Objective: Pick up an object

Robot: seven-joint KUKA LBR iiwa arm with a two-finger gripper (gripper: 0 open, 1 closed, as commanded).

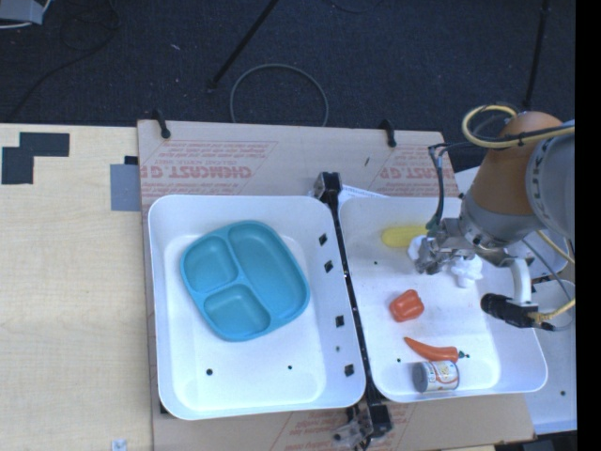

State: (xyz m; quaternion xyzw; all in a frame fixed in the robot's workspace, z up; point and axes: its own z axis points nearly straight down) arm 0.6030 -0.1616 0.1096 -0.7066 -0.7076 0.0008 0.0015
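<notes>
Where left bin [178, 252] holds blue plate [244, 279], right bin [526, 369] toys.

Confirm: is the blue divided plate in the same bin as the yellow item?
No. The blue divided plate lies in the left bin, while the yellow item lies in the right bin.

from here i see my arm [512, 172] reaching in from the right, its orange band tipped toward the camera above the grey wrist. the gripper [434, 255] hangs low at the arm's left end, its metal tip pointing down and left.
</notes>
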